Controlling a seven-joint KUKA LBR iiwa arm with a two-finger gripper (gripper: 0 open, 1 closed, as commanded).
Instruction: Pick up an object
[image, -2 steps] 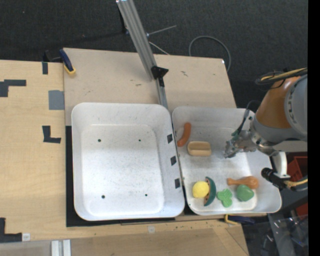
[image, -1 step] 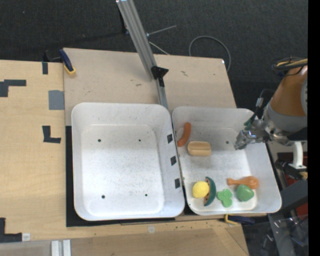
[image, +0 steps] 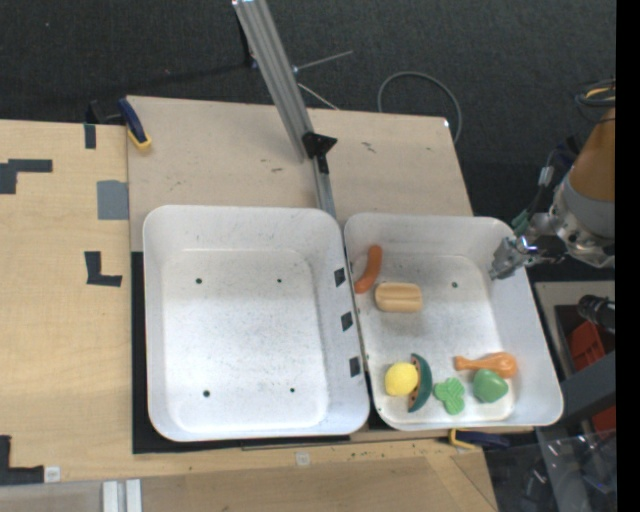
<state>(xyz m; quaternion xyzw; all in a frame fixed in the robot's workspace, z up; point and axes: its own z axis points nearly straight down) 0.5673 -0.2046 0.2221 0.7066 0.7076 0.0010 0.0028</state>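
Toys in right bin (image: 470, 235): sausage (image: 367, 268), bread roll (image: 398, 297), lemon (image: 401, 379), carrot (image: 486, 364), green pieces near edge, pincer (image: 505, 258) over bin's far right rim, grip state unclear, left bin (image: 240, 225) beside it.

Yellow lemon (image: 401, 379), orange sausage (image: 368, 268)

metal pole (image: 285, 85), blue-yellow clamp (image: 135, 124), tape marks (image: 98, 268)
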